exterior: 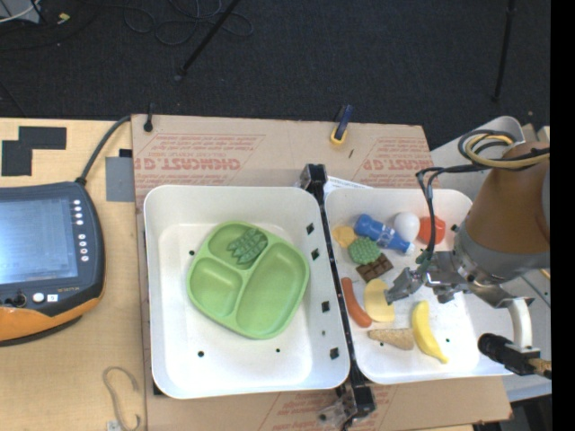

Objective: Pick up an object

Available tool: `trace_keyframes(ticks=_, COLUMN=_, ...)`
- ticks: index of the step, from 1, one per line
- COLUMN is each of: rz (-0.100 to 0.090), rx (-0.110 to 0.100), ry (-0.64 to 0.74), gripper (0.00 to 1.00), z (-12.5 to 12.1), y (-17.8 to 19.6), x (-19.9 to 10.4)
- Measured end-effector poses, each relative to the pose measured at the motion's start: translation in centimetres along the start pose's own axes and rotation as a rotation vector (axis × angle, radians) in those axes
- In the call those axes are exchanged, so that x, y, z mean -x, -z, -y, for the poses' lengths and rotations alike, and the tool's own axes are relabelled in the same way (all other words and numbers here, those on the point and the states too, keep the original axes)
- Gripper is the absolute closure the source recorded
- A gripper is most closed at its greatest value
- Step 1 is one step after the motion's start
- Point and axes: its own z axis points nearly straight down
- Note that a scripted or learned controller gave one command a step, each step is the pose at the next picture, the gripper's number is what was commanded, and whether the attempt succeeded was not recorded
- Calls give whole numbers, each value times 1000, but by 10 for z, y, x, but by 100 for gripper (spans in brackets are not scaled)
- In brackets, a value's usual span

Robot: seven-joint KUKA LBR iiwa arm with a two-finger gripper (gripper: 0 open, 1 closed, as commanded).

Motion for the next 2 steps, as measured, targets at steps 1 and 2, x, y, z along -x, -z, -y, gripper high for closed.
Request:
trace_keyframes(ticks=1, rz=0, rx=2, ry=1, gripper=0, z=-1, y=-44, x=0)
trace_keyframes(ticks=2, rz=1, rx=7, ry=1, gripper=0, z=-1, y=-92, x=-1)
